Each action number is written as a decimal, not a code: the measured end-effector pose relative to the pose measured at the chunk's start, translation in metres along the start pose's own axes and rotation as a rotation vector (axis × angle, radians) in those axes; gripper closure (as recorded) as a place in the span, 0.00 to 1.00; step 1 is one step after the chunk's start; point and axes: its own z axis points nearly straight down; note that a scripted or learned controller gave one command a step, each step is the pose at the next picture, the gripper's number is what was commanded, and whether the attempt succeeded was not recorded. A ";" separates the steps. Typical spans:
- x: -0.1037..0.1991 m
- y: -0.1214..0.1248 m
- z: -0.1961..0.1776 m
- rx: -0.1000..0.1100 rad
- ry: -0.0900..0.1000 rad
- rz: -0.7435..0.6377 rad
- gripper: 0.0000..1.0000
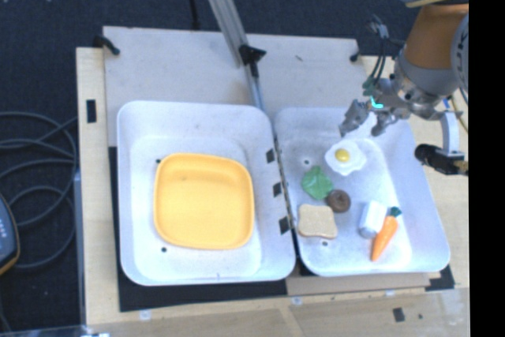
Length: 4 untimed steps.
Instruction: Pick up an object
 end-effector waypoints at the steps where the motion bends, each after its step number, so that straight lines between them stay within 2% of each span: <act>1: 0.000 0.000 0.000 0.000 0.000 0.000 0.00; 3: 0.000 0.011 0.097 0.004 -0.001 -0.001 0.00; 4: -0.001 0.011 0.125 0.000 -0.002 0.000 0.00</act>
